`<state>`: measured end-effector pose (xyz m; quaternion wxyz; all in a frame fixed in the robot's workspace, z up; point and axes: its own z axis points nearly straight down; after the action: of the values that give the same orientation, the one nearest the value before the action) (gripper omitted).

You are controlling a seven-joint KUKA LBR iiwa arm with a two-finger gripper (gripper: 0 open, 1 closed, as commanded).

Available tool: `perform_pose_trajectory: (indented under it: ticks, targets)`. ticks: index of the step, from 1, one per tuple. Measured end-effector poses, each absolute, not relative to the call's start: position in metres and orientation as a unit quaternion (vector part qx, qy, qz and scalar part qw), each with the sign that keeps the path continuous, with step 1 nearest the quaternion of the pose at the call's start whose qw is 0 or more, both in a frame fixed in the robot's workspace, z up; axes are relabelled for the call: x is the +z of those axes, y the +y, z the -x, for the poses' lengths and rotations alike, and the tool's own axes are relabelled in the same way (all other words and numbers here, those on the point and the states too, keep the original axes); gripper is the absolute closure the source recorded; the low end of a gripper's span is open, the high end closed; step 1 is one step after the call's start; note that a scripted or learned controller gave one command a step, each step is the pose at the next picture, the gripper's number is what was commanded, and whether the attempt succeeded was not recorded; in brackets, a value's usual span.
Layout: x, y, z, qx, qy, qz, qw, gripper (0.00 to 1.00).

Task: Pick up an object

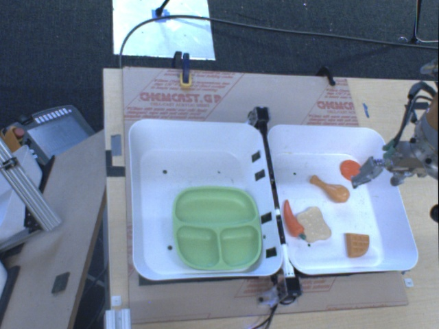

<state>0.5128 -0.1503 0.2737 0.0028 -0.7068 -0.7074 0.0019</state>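
Note:
The right bin (391, 204) holds several toy foods: an orange-red round piece (348, 166), a tan drumstick (330, 188), a red carrot (293, 219), a pale bread slice (313, 223) and an orange waffle square (357, 244). My gripper (379, 175) hangs over the bin's right side, just right of the round piece. Its fingers stand open, and nothing sits between them. The left fingertip (362, 173) is close to the round piece's right edge.
A green divided plate (218, 228) lies in the left bin (158, 156). A black divider strip (269, 190) runs between the bins. A grey device (51, 132) and a metal rail (27, 190) stand on the side table at the left.

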Motion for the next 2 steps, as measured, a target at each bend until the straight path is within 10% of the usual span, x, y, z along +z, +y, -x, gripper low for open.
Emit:
perform_pose_trajectory:
  ticks: [2]
  targets:
    - [0.234,-0.157,-0.517,0.0004,-0.707,0.707,0.001,0.00]
